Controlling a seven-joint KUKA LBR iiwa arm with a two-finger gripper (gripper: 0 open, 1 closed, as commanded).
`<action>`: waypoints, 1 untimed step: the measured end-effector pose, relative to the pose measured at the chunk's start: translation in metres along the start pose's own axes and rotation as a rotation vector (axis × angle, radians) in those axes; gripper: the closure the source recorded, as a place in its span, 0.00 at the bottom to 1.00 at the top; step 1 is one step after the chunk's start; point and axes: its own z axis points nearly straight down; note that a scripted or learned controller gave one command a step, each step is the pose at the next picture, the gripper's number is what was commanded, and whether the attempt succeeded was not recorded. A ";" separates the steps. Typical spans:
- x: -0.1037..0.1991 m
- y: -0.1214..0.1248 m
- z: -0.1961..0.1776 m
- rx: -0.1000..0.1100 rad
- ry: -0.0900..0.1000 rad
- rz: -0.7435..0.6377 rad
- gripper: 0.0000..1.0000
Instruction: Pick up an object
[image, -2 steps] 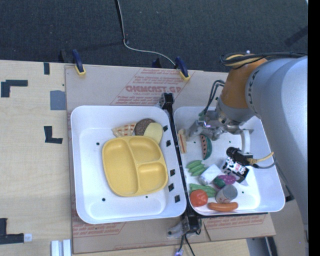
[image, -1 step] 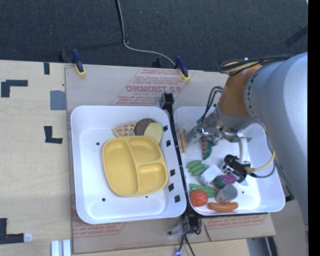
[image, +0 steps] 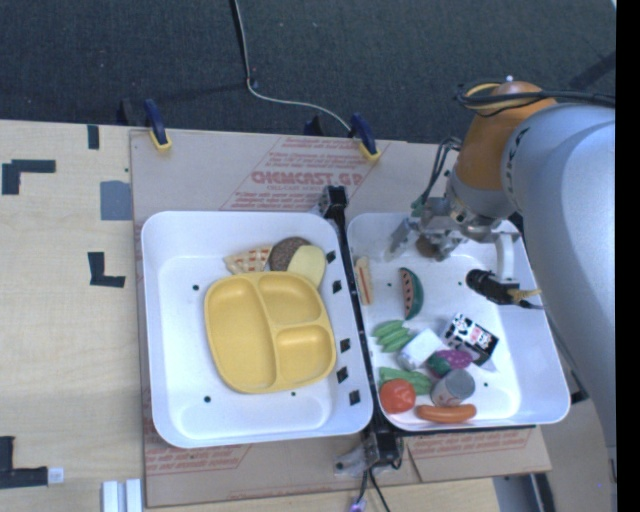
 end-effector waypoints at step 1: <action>-0.033 -0.002 0.014 0.006 0.004 0.002 0.00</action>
